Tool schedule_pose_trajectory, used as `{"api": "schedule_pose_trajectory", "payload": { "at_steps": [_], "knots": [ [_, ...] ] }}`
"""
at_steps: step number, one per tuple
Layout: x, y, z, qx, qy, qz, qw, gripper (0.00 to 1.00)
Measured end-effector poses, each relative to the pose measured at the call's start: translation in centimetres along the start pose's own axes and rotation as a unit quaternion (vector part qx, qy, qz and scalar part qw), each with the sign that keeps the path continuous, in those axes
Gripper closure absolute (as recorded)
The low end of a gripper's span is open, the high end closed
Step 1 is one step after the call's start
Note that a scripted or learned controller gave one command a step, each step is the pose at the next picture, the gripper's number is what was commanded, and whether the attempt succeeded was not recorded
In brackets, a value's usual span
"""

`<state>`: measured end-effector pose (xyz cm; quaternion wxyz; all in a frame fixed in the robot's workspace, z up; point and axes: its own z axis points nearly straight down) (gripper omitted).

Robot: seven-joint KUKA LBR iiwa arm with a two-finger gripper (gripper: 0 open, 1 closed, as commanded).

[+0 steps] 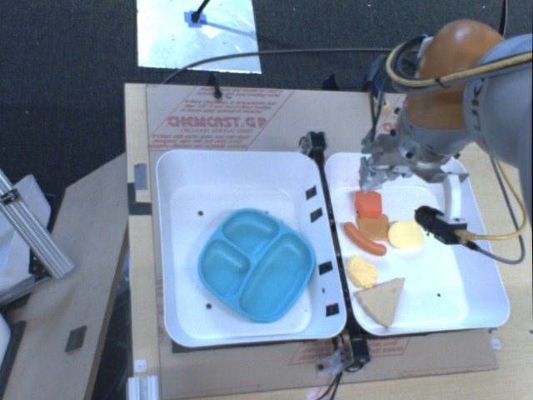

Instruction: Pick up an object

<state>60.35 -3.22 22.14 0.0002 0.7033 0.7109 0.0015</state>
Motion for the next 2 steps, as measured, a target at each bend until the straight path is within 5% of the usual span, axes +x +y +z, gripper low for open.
{"api": "schedule_pose_trajectory", "payload": {
  "at_steps": [2],
  "knots": [
    [9.2, -1.6, 0.1, 0.001, 0.000, 0.000, 1.0000, 1.00]
  ]
}}
